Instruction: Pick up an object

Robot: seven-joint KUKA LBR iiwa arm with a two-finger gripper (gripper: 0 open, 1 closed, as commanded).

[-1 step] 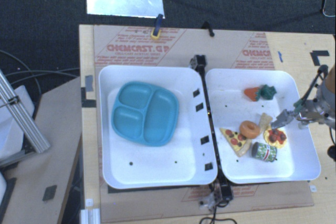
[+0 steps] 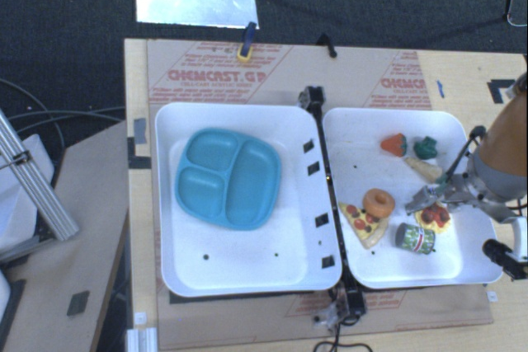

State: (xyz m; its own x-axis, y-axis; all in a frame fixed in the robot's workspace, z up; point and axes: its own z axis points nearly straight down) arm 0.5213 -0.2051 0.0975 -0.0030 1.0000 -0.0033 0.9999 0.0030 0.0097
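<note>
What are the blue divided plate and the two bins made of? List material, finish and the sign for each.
Blue divided plate: probably moulded plastic, matte; even colour, soft rounded ridges.
Left bin and right bin: likely thin formed plastic, smooth white with slight sheen; rounded corners and lips.

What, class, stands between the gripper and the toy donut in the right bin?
Nothing visible. The gripper hangs over the right bin, with the donut just to its left across bare bin floor. The pizza slice lies against the donut's lower left, on its far side from the gripper.
</note>
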